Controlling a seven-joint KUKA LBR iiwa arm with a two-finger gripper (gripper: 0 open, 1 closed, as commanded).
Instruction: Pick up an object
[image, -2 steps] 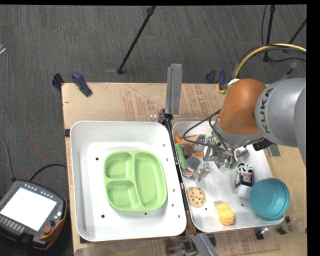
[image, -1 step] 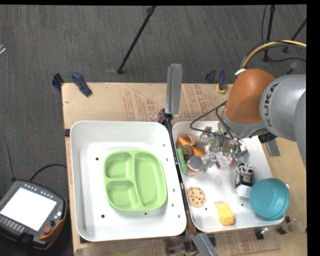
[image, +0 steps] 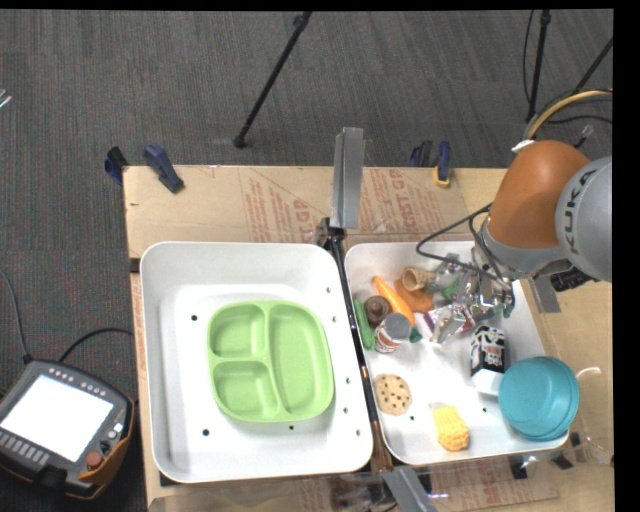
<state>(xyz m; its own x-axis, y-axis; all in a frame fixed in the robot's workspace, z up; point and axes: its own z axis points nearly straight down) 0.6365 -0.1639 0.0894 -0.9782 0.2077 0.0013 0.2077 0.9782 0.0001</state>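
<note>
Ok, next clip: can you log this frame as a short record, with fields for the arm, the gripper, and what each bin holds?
arm: reaches in from the right over the right bin
gripper: low among the items near the bin's middle; grasp not clear
left bin: green divided tray
right bin, left side: carrot, cookie, small can
right bin, front: corn cob
right bin, right side: teal bowl, black-and-white carton

Gripper (image: 470, 305): finger state indistinct against clutter at right bin's (image: 420, 452) back edge; handheld pendant (image: 60, 425) cut by picture's left and bottom edges.
</note>
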